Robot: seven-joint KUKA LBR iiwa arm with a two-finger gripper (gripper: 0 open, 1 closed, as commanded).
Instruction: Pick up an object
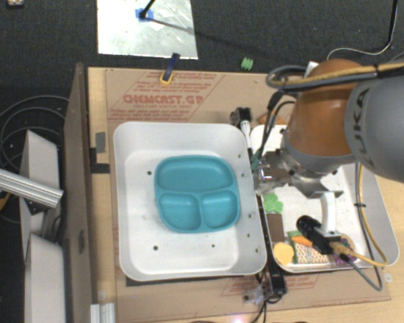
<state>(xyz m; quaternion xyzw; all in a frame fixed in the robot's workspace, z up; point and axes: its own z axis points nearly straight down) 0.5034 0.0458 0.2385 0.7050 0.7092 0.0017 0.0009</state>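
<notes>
Teal tray (pixel 197 194) in left bin (pixel 139 249)

Bare floor is left around the teal divided plate (pixel 196 192) in the left bin (pixel 138 180). The right bin (pixel 385 229) is overhung by the arm (pixel 343 120), with small objects (pixel 283 252) crowded at its front.

- A teal plate (pixel 196 192) with three compartments lies flat and open side up in the middle of the left bin (pixel 131 180). Its one wide compartment faces the far edge and its two smaller ones face the near edge.
- A small green piece (pixel 273 202) lies in the right bin (pixel 384 227), close to that bin's left wall.
- A round yellow piece (pixel 283 252) sits in the right bin's near left corner.
- An orange piece (pixel 299 239) lies just beside the round yellow piece, partly hidden.
</notes>
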